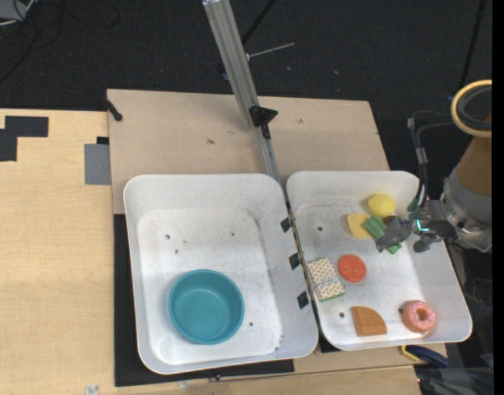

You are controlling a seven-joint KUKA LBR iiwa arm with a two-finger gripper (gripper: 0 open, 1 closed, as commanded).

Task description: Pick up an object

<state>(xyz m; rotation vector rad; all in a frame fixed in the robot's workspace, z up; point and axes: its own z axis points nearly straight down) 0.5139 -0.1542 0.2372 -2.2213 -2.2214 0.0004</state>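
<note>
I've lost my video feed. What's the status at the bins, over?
End effector low in right bin, over green piece; grasp unconfirmed. Yellow ball and yellow piece crowd it. Teal bowl alone in left bin.

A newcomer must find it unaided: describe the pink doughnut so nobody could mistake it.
Of the two white bins, take the right bin, the one nearer the arm. Go to its front right corner: the doughnut lies there, right of a tan wedge. It alone is a pink ring with a hole.

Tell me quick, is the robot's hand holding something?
Hand: cannot be told; it sits low over the green piece in the right bin.
</note>
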